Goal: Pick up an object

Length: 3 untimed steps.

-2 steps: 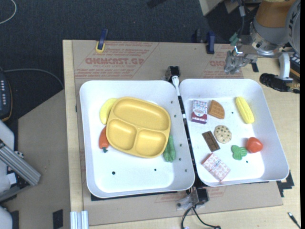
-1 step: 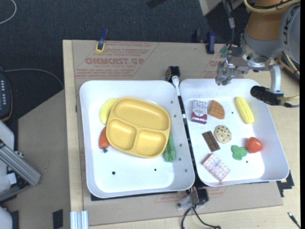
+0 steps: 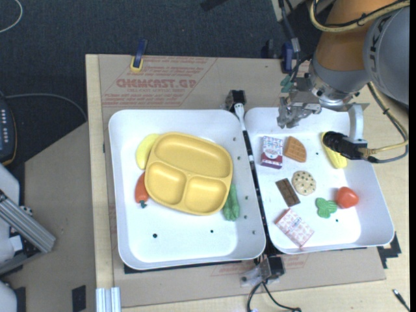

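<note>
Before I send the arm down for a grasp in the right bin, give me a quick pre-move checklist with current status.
1. Tool over the right bin, near its far edge: ok.
2. Tool free of any object: cannot tell.
3. Nearest targets unobstructed: red-and-white carton and waffle piece lie apart from each other: ok.
4. Tool directly above a target: not ok; both lie nearer the camera than the tool.
5. Cookie and chocolate bar separated: not ok, almost touching.
6. Yellow tray clear of the work area, in the left bin: ok.
</note>
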Motion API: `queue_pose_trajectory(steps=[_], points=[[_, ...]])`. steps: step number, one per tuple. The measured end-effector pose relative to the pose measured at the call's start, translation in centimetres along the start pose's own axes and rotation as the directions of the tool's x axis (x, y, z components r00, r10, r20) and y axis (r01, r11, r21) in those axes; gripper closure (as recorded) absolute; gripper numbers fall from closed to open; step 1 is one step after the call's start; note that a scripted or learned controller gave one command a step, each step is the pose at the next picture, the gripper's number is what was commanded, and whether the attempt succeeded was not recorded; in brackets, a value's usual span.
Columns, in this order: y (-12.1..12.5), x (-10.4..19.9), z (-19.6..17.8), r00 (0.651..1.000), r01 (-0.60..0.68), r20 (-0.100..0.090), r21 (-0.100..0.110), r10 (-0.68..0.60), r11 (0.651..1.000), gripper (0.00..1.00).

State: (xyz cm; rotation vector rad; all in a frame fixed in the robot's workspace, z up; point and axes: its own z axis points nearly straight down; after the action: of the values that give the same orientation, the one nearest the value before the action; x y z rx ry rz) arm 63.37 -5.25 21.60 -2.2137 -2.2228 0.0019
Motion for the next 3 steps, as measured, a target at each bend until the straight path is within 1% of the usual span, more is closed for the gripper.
queue_pose_trajectory(steps=[1,2,3], points=[[-1.8,4.7,-0.9,1.000,0.001,0.000,-0.002,-0.001,1.000,1.00],[-4.9,8.4,-1.8,1.000,0.001,0.000,-0.001,-0.001,1.000,1.00],[-6.9,10.4,-0.7,1.000,-0.001,0.001,0.001,0.001,1.000,1.00]])
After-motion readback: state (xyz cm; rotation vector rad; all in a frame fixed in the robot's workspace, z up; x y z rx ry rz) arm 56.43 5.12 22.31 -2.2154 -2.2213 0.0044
